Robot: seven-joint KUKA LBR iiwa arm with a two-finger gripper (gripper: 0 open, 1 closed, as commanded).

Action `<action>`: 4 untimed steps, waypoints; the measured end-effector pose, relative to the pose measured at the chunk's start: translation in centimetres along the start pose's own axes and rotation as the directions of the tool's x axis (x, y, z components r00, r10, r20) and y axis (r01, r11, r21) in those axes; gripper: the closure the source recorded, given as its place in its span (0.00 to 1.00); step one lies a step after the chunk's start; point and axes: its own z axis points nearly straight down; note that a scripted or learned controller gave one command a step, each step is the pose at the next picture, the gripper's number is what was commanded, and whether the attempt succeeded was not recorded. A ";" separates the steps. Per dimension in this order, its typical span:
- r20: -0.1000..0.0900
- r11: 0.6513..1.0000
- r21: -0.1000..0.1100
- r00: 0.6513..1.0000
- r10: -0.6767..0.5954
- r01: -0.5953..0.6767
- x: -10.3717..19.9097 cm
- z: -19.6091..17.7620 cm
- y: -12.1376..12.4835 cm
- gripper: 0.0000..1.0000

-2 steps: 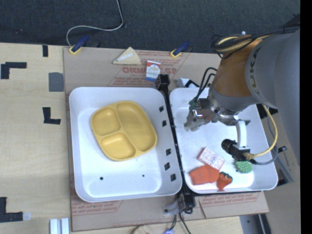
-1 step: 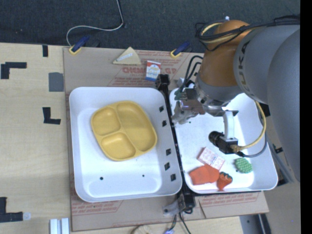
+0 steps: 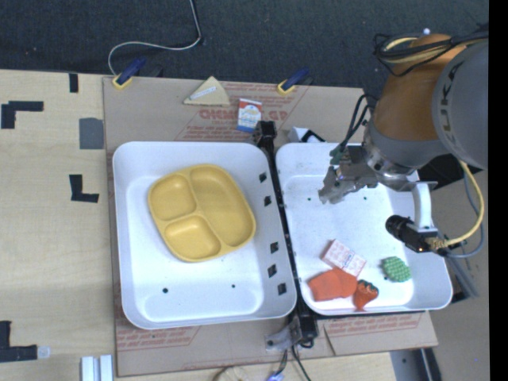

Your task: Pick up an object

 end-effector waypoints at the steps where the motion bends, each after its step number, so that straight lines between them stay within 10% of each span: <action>1: -0.001 1.000 0.001 1.000 0.000 0.000 -3.5 0.7 -6.5 1.00; 2: -0.003 1.000 0.002 1.000 -0.003 0.003 2.3 0.6 -2.1 1.00; 3: -0.002 1.000 0.002 1.000 -0.003 0.003 2.2 0.6 -2.1 0.00; 4: -0.002 1.000 0.003 1.000 -0.002 0.002 2.3 5.8 -4.4 0.00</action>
